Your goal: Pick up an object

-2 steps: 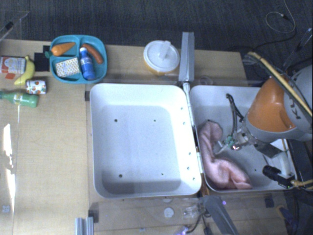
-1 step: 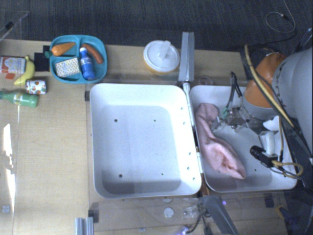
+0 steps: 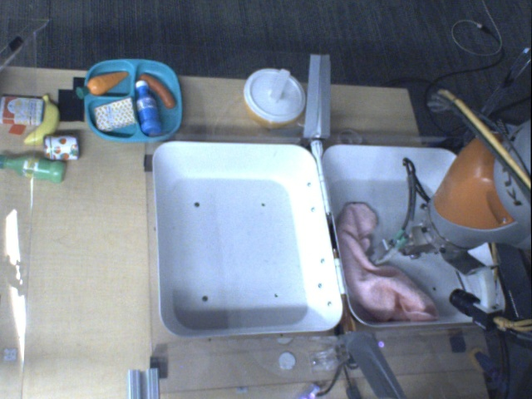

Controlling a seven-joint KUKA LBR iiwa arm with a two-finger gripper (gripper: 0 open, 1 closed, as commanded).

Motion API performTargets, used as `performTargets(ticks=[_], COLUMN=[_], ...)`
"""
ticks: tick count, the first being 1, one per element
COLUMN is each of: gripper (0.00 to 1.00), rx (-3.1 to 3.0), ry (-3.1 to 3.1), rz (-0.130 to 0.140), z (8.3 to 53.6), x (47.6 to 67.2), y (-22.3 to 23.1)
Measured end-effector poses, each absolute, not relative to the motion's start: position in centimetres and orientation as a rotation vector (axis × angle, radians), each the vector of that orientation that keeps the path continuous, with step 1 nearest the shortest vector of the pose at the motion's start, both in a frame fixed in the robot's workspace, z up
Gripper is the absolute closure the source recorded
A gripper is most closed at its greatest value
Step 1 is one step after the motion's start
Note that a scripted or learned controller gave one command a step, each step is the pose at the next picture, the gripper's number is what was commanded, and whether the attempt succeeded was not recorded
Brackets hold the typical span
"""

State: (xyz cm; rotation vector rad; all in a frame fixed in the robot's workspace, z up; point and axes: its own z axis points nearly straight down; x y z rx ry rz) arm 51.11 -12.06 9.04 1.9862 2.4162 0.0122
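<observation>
Pink cloth (image 3: 376,271) lies just left of the gripper (image 3: 391,251).

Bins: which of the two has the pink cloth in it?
The right bin, under the arm. The pink cloth lies along its left wall, near the gripper. The left bin lacks it.

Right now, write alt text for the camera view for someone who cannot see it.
A grey robot arm with an orange band reaches from the right into the right-hand white bin, its gripper beside a crumpled pink cloth lying there. The left bin sits alongside; a blue tray of toy food rests on the bench beyond.
</observation>
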Motion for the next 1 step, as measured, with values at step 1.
performTargets(ticks=[1], gripper=[0.00], rx=[1.657], ry=[2.652], rz=[0.009], z=[8.96], x=[57.92], y=[-9.61])
